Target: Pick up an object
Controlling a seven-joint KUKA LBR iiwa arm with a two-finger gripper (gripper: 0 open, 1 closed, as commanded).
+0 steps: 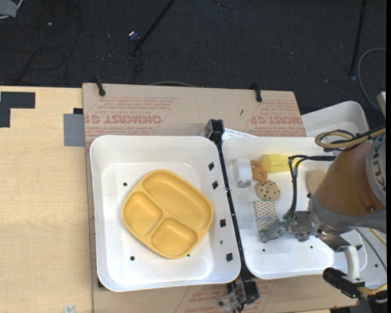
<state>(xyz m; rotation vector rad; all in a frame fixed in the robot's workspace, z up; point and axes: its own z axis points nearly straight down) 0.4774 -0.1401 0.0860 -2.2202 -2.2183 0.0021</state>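
Gripper down at a mesh-patterned packet in the right bin; grasp unconfirmed.

The mesh-patterned packet (266,215) lies flat mid-bin, just below a speckled round cookie (268,190), with a yellow block (275,162) and small white cup (242,172) further back. The gripper (274,230) sits at the packet's lower end, spread not discernible. The arm (348,188) reaches in low from the right. A yellow divided plate (167,212) occupies the left bin (111,175).

I count two white bins (117,150), one yellow divided plate (167,213), one yellow block (275,162), one cookie (268,190).
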